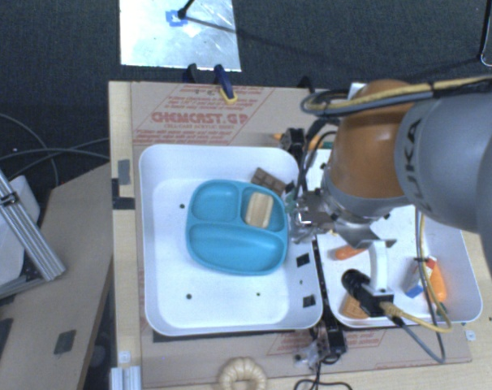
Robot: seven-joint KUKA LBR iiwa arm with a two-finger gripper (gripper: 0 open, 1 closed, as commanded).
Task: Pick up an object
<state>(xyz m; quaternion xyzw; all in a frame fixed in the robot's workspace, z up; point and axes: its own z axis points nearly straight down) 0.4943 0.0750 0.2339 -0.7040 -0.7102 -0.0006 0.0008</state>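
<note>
Camera view: blue tray point(230, 242) leaves white bin point(169, 299) margins (left widest).

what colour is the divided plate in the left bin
Light blue; the divided plate shows clearly in the camera view.

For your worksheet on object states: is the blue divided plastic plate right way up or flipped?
Right way up: the blue divided plastic plate shows its compartments, one holding a tan block.

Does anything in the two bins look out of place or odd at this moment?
Mildly odd: a tan block sits inside the blue divided plate in the left bin, and a brown piece leans against the plate's far rim. Nothing looks spilled or broken.
</note>
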